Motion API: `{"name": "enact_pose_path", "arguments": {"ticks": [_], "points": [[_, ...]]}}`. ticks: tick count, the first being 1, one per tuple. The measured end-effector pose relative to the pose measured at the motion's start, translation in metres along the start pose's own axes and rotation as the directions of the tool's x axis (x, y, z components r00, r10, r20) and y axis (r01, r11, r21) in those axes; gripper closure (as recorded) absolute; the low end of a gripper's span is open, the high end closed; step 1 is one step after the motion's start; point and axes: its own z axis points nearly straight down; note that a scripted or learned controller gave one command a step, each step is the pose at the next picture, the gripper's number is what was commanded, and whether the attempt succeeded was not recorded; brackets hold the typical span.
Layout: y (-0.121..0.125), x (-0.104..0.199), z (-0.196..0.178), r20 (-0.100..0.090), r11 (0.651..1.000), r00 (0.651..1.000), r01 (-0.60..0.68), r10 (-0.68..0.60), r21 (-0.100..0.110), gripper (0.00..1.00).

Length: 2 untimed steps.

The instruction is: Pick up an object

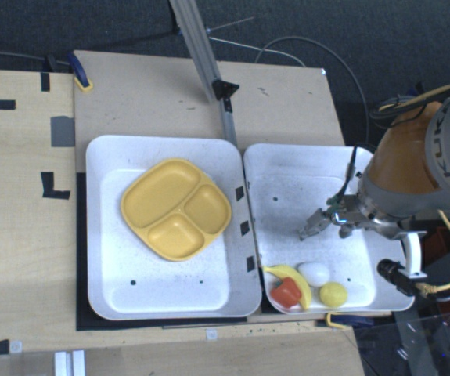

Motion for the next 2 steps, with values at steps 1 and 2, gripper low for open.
{"name": "enact_pose_path", "arguments": {"ticks": [1, 2], "points": [[0.001, 0.001, -0.012, -0.001, 1.000, 1.000, 0.002, -0.002, -0.003, 1.00], [0.002, -0.009, -0.062, 0.002, 1.000, 1.000, 0.000, 0.000, -0.011, 1.00]]}}
